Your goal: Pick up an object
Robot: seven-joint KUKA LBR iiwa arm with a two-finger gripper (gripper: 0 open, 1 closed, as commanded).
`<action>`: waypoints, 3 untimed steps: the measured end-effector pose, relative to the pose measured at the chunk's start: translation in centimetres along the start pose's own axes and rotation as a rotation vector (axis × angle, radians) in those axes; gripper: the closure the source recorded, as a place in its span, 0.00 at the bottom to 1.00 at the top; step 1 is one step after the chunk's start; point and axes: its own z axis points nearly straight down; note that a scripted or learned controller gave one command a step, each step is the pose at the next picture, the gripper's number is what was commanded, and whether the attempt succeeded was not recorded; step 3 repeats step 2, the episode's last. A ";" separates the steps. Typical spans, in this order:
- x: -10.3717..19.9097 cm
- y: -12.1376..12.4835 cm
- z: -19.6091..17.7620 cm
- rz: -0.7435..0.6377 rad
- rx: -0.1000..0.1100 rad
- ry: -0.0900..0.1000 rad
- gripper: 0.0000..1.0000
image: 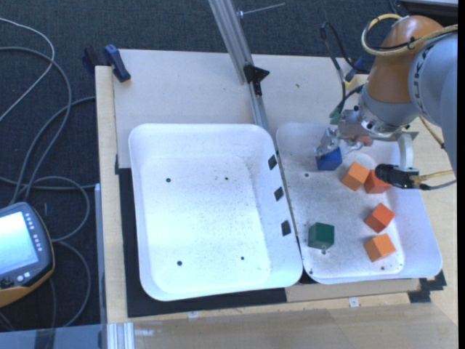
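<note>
In the right bin (pixel 414 267), a small blue block (pixel 330 160) lies near the far wall. My gripper (pixel 333 148) is directly over it and covers its upper edge, reaching in from the right under the grey arm with its orange band (pixel 407 38). Whether the block is gripped cannot be seen. A green block (pixel 321 235) sits at the bin's near left. Several orange blocks are spread over the right half: one (pixel 355 175) just right of the blue block, one (pixel 375 183) touching it, and two nearer ones (pixel 379 217) (pixel 379 246).
The left bin (pixel 145 158) is next to the right one, and black clips (pixel 278 193) line the wall between them. A slanted metal rail (pixel 232 35) crosses the bench behind the bins. A blue clamp (pixel 116 62) is at the back left corner.
</note>
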 end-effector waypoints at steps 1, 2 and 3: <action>7.4 -0.2 -6.7 -0.009 -0.015 0.002 1.00; 16.4 0.9 -8.4 -0.010 -0.011 0.003 1.00; 16.4 0.9 -8.4 -0.010 -0.011 0.003 1.00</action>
